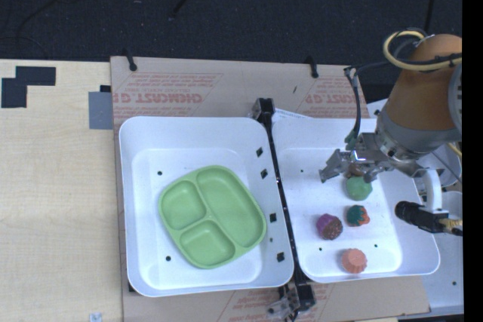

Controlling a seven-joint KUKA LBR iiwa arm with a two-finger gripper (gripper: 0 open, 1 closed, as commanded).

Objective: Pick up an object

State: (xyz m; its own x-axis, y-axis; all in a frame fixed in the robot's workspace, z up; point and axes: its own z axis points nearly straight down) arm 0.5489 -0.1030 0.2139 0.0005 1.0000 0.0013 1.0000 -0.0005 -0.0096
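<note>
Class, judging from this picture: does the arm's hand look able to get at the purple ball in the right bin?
Probably yes. The purple ball lies uncovered in the right bin, apart from its neighbours, and the hand hovers nearby over the green ball.

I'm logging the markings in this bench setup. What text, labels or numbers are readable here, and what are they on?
Cardboard sheet under the bins: red printed lettering, upside down and mirrored in this view, too blurred to read with certainty.
Same red lettering repeats at the sheet's right and bottom edge: illegible too.
Green divided plate, white bins: no text visible.
</note>
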